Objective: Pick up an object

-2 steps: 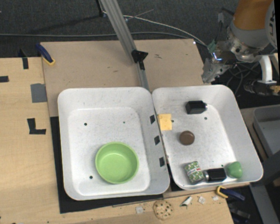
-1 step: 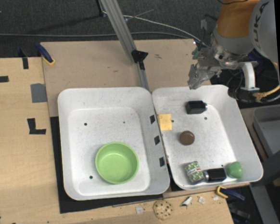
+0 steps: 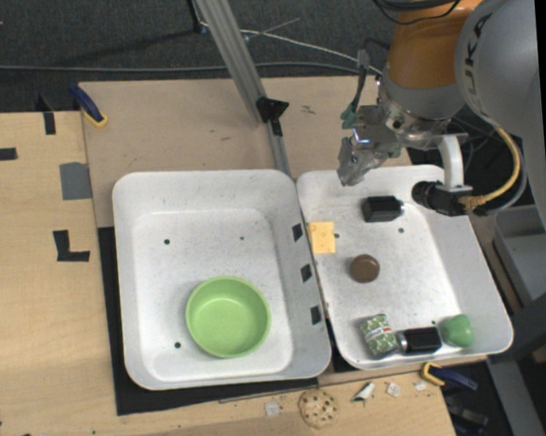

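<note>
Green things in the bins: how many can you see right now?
3. A green bowl in the left bin; a green patterned packet and a green rounded object along the right bin's near edge. Others could be hidden.

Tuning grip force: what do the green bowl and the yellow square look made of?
Bowl: likely plastic, smooth, one even green with a soft sheen. Yellow square: flat, matte, possibly foam or sponge; too small to be sure.
</note>
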Controlling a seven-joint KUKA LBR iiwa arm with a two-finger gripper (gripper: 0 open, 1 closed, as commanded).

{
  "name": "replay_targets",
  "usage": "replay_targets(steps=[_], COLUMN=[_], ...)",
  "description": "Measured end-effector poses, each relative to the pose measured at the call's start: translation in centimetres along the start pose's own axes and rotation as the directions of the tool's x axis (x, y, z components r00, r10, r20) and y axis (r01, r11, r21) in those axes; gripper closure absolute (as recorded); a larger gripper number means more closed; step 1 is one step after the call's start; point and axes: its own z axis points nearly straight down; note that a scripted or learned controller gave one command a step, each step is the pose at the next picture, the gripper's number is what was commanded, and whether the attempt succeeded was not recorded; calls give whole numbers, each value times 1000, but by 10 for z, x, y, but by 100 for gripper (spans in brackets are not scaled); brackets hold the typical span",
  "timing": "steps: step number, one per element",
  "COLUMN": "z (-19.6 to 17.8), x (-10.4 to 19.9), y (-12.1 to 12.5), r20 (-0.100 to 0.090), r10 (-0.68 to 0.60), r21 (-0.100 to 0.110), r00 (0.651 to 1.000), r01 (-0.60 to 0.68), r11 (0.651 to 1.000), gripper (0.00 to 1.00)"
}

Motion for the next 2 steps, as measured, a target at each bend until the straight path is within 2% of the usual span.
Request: replay_targets(steps=[2], z=[15], x=[105], y=[6], r20=[1], r10=[-1], r21=[2], r00=[1000], r01=[1], r11=[1000], gripper=[100])
